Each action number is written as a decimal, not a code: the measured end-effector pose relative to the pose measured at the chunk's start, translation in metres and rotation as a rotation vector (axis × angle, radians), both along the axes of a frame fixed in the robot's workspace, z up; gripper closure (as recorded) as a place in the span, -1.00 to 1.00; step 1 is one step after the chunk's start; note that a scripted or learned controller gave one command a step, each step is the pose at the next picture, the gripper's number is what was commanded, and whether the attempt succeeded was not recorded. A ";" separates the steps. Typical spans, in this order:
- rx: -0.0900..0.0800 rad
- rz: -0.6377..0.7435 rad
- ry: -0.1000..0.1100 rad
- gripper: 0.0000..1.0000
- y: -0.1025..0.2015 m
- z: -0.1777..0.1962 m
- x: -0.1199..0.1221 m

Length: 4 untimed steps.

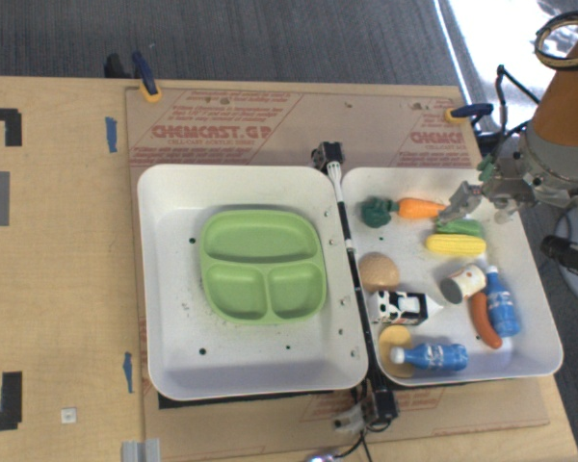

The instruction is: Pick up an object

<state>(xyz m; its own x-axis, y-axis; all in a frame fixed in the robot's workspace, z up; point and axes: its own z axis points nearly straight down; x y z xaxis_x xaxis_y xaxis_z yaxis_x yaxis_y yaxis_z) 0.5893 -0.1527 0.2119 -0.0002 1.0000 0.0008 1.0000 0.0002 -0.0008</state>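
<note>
Down at the near edge of the right bin [549, 349] lies a blue bottle [432, 356] on its side, white label, nothing readable on it. Count two blue bottles: the second blue bottle [502, 303] lies along the bin's right side, just beside a red sausage-shaped toy [485, 320]. One yellow lump [396, 335] touches the near bottle, one black-and-white cow-patterned piece [402, 305] sits above that, one tan egg-like ball [379, 270] by the dividing wall. Mid-bin, one small grey-and-white cylinder [462, 284]. Toward the far edge, one corn cob [456, 245], one green pod [462, 227] touching it, one carrot [422, 208] and one dark green leafy piece [375, 211].

And here's the gripper [459, 207], low over the bin's far right corner, right above the green pod and beside the carrot's tip. Whether it is spread or closed, I cannot tell; nothing is seen between its tips.

The left bin [164, 258] carries one green divided plate [263, 263], three compartments, sitting centred.

Writing now: the brown sheet [270, 114] beneath reads "CHEMCAST GP" in red, twice, the right-hand print partly hidden. Two clamps [146, 77] pin its far edge.
</note>
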 end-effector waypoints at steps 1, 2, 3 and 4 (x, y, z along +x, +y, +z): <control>0.000 0.315 0.000 -1.00 -0.045 -0.122 -0.006; -0.001 0.315 -0.004 1.00 -0.045 -0.112 -0.004; -0.002 0.458 -0.005 1.00 0.026 -0.078 0.017; -0.002 0.254 -0.004 1.00 0.057 -0.011 -0.006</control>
